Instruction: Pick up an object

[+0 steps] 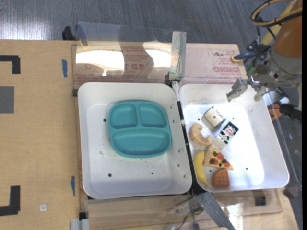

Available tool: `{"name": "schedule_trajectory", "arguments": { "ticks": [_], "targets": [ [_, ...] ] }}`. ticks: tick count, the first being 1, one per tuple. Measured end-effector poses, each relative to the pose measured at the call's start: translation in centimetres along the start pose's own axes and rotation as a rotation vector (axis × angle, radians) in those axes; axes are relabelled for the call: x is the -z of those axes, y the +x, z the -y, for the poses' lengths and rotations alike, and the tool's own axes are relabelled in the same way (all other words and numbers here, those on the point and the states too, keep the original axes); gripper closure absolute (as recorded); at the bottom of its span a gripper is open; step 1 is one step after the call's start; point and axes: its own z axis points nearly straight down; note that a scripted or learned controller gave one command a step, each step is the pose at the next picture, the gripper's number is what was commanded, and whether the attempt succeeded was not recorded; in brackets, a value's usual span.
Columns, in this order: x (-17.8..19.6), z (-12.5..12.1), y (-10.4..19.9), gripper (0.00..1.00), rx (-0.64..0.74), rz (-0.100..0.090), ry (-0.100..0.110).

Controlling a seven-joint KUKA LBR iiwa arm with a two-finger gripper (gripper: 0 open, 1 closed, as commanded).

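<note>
Over the right bin's [268, 128] far corner hangs the gripper [245, 91], fingers spread, gripping nothing. Below it, croissant [199, 134], can [213, 117], pizza [217, 158], banana [201, 169] cluster. Teal plate [139, 128] fills the left bin [91, 128].

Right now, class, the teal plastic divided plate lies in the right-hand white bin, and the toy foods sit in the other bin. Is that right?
Not quite. The camera view shows the teal plastic divided plate in the left white bin. The toy foods, such as the yellow banana, sit in the right bin.
</note>
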Motion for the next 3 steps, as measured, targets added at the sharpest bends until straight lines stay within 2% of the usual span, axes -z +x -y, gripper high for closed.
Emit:
{"name": "schedule_trajectory", "arguments": {
  "ticks": [1,2,3],
  "targets": [
    [-13.9,-1.6,0.8,0.00,0.107,0.002,-0.007],
    [-13.1,-1.6,0.9,1.00,0.106,0.001,-0.008],
    [-5.6,-5.8,6.3,1.00,0.050,0.000,-0.008]
  ]
}}
